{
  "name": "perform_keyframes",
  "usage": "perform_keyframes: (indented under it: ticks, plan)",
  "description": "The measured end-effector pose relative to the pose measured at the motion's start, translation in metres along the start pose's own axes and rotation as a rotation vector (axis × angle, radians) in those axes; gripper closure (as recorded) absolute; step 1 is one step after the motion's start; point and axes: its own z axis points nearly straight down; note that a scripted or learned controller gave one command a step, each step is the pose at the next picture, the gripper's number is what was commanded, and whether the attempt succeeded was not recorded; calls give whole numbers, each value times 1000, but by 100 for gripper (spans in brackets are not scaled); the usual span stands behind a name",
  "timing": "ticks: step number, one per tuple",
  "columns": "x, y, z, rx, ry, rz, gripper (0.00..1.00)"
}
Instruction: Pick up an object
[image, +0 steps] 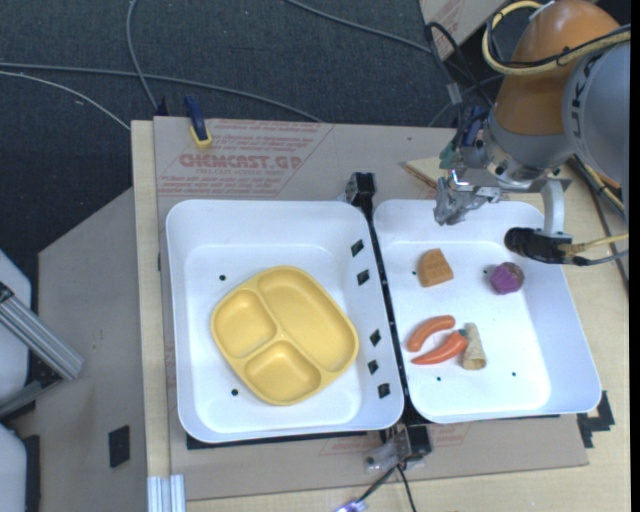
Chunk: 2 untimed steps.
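Observation:
The right bin (560, 390) holds a tan bread-like chunk (434, 268), a purple round piece (506, 278), an orange sausage (431, 331) lying against a red-orange chili (442, 349), and a beige cone-shaped piece (472, 346). My gripper (452, 208) hangs over the far left corner of that bin, above and slightly right of the tan chunk. Nothing shows between its fingers. The fingertips are small and dark against the bin wall.
The left bin (190, 300) holds a yellow divided tray (284, 333). Black clips run along the seam (372, 290) between the bins. A blue-and-yellow clamp (197, 122) sits on the far bench edge. Cables and a black fitting (535, 244) hang by the right bin's far rim.

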Motion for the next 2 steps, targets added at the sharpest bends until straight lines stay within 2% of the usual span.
perform_keyframes:
  ticks: [1, 2]
  plan:
    - [49, -2, 4, 5, 1, 1, 100]
    - [107, 8, 9, 2, 1, 0, 100]
